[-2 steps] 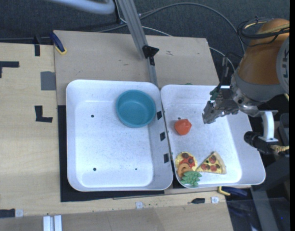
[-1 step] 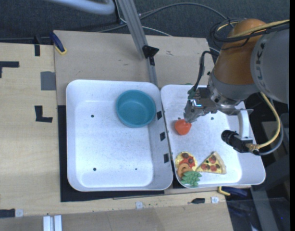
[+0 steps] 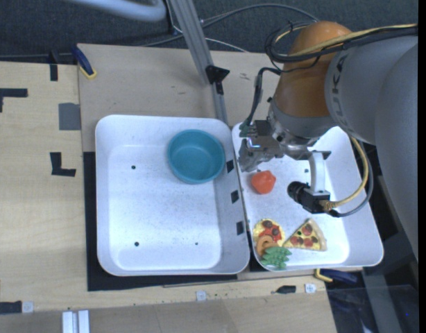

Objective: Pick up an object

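Observation:
In the right bin [image 3: 359,248] lies a small orange-red lump [image 3: 263,182] near the left wall. My gripper [image 3: 258,157] hangs just above and behind it, at the bin's upper left, with its metal fingers pointing down; nothing shows between them. Toward the front of the same bin lie a pizza slice [image 3: 307,236] and a flat toy with orange, yellow and green parts [image 3: 269,241]. A blue bowl [image 3: 195,156] sits upright in the left bin [image 3: 130,241], at its back right corner.
The grey arm with its orange band [image 3: 317,47] covers the back of the right bin. A black cable fitting [image 3: 307,196] hangs over the bin's middle. A slanted metal pole [image 3: 199,47] stands behind the bins.

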Controlling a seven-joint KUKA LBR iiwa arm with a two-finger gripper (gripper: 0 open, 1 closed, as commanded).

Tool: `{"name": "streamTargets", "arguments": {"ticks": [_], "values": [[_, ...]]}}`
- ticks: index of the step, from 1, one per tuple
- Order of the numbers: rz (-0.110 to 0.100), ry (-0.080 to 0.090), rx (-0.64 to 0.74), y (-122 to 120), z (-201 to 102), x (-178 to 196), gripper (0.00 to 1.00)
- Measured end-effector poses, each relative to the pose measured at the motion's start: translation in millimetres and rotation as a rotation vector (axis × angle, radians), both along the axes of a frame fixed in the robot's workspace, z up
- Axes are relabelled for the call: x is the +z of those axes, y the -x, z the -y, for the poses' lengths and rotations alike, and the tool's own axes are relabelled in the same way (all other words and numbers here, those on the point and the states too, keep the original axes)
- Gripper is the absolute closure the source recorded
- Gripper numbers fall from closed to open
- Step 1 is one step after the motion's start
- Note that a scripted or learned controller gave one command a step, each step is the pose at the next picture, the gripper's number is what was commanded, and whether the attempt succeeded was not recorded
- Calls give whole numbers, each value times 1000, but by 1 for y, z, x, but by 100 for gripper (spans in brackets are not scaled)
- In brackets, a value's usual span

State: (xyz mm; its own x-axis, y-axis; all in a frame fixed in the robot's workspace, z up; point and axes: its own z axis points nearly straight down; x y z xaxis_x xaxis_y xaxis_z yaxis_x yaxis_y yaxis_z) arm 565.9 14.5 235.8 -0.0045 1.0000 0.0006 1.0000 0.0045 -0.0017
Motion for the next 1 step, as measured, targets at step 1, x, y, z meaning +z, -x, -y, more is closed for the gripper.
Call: {"name": "streamTargets", "arguments": {"ticks": [1], "values": [[1,0,0,2,-45,1,100]]}}
